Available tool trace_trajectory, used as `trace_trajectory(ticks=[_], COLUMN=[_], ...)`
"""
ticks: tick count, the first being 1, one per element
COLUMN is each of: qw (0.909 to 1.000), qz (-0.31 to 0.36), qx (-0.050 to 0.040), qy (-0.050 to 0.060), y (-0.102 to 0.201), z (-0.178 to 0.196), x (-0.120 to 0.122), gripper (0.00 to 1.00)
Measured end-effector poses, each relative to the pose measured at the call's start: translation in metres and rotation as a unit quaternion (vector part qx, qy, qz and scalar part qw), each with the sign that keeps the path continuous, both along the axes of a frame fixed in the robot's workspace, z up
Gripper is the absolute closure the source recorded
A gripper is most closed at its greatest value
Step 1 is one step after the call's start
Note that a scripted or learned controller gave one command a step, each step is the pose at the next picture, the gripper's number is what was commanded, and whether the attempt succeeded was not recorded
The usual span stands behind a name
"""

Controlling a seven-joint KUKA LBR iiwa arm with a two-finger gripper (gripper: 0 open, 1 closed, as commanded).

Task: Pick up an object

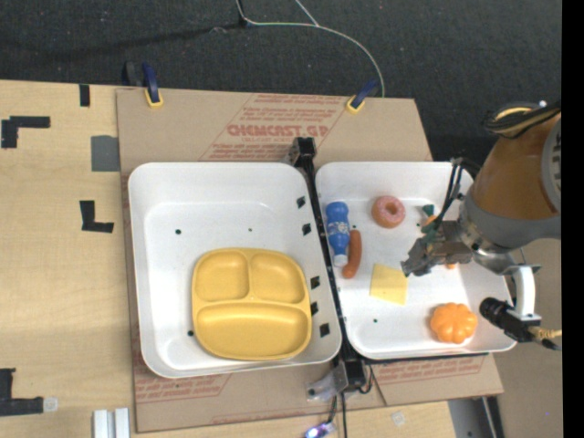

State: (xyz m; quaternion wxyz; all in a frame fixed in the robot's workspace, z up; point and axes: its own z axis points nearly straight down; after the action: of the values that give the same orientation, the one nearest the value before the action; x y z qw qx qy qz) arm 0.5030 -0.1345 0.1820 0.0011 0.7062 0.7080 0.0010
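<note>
The right bin (360, 176) holds a pink donut (389, 212), a blue bottle (337, 223), a red sausage (352, 254), a yellow cheese wedge (390, 285) and an orange pumpkin (453, 322). My gripper (423, 258) hangs low over the right bin, just right of the cheese wedge and below the donut. Its dark body hides the fingertips, and nothing shows held in it. A small green thing (427, 213) peeks out near the arm.
The left bin (151, 190) holds a yellow divided plate (252, 303). The grey and orange arm (516, 185) covers the right bin's right side. Both bins rest on a cardboard sheet (274, 121) held by clamps at the back.
</note>
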Motion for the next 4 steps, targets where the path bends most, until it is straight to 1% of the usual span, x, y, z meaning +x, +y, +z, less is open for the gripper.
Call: trace_trajectory(ticks=[1, 2, 3, 4], qw=[1.0000, 1.0000, 1.0000, 1.0000], qz=[0.000, 0.000, 0.002, 0.001], qx=[-0.0006, -0.0006, 0.0003, -0.0001], qy=[-0.001, -0.001, 0.002, 0.002], y=[-0.004, -0.003, 0.051, 0.095], z=[0.053, 0.100, 0.094, 0.082], x=[0.011, 0.012, 0.013, 0.033], gripper=[1.00, 1.00, 1.00, 1.00])
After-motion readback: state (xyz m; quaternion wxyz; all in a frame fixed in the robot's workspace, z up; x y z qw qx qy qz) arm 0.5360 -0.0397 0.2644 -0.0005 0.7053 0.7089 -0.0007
